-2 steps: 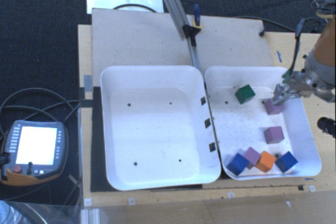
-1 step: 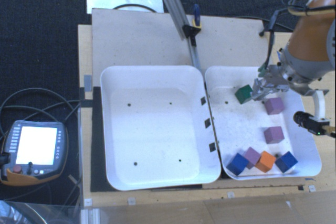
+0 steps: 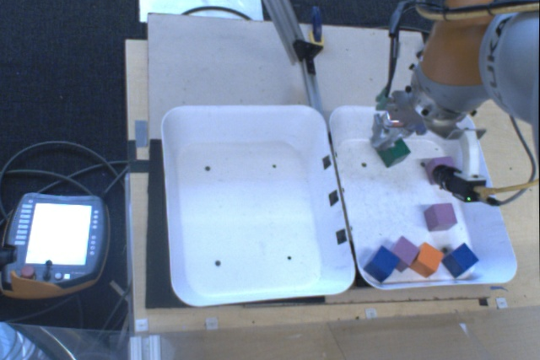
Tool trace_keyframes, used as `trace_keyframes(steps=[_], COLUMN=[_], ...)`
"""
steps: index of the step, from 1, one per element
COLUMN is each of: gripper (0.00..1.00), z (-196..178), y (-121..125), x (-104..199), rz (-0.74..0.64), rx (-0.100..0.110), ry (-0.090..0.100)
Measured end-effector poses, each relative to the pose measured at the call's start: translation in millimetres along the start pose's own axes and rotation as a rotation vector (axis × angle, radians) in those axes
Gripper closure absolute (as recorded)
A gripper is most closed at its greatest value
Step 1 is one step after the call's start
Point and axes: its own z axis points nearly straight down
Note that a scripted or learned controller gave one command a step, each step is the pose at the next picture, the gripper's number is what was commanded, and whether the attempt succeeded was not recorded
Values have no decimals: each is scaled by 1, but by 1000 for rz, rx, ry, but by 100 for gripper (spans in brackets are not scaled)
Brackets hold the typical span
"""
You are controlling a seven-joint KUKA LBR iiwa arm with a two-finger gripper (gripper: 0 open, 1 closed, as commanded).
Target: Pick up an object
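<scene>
Blue cube [image 3: 382,262] w/ purple, orange, blue blocks along right bin [image 3: 498,253] front edge. Arm bends down from right; gripper [image 3: 390,136] over bin's far end, fingers closed on green block [image 3: 393,153], lifted. Left bin [image 3: 181,181] beside; pendant [image 3: 52,244] on floor.
</scene>
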Motion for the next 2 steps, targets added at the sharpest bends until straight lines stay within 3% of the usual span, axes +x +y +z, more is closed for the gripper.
trace_keyframes(steps=[2], gripper=[100], z=[-4], y=[44], x=[96], rz=[0], rx=[0], ry=[1])
